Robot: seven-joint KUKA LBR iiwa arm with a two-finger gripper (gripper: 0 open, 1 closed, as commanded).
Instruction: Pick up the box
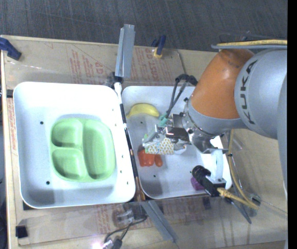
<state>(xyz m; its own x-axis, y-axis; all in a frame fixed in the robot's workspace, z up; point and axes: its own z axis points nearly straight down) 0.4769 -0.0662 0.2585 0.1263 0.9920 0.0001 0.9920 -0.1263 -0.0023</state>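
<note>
The box [161, 147] is small and white with a speckled yellow and blue print. It is in the right bin [174, 191], near that bin's left wall. My gripper [164, 143] reaches down over it from the right, under the orange band of the arm. A metal finger shows at each end of the box, so the gripper is shut on it. The box is tilted and sits just above a red item [150, 160]; I cannot tell whether it touches the bin floor.
A yellow banana [143, 109] lies at the back of the right bin. A purple item [196, 183] shows by the arm's black fitting at the front right. The left bin [29, 113] holds a green divided plate [83, 149].
</note>
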